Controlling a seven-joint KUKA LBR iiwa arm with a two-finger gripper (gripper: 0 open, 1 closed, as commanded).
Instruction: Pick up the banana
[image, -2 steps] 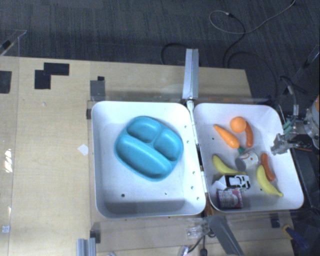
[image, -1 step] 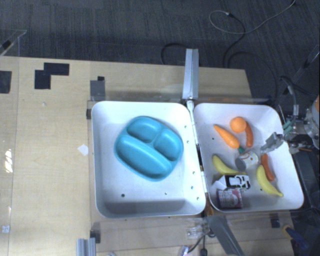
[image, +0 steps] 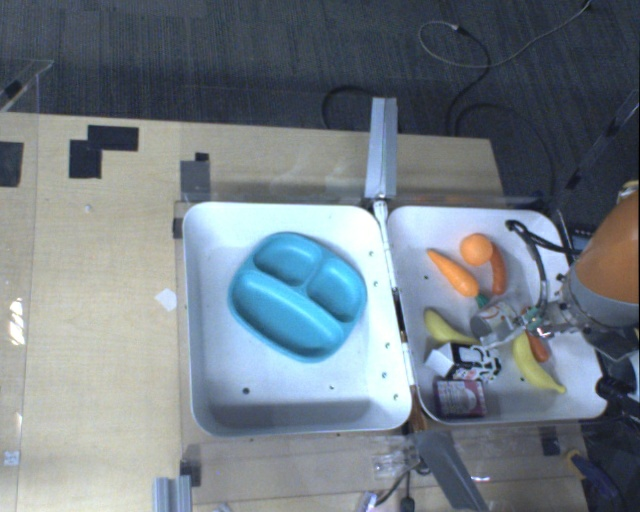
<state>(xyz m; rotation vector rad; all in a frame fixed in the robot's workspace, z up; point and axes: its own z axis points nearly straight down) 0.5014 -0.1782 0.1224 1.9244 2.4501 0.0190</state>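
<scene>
At the near edge of the right bin (image: 590, 405) lies a small can (image: 461, 397) on its side, with a black-and-white carton (image: 470, 360) just behind it. The hand (image: 512, 322) sits low in this bin, reaching in from the right on the grey arm (image: 612, 300) with its orange band. Whether its fingers are spread or closed cannot be told from here; the metal parts and cable around the tip blur together.

The banana (image: 535, 366) lies just to the near-right of the hand, close under the wrist, curving toward the bin's near right corner. A small reddish piece (image: 541, 347) rests against its upper end. No part of the banana can be seen between the fingers.

A second yellow fruit (image: 446, 327) lies just left of the hand, pointed end toward the bin's divider. Beyond the hand, toward the far wall, are a carrot (image: 453, 272), a round orange (image: 477, 249) and a slimmer orange-red piece (image: 497, 270) beside it.

Well to the left of the hand, the left bin (image: 205, 400) holds a blue divided plate (image: 297, 294), tilted across its middle. Both bins stand on the pale wooden desk (image: 100, 330).
</scene>
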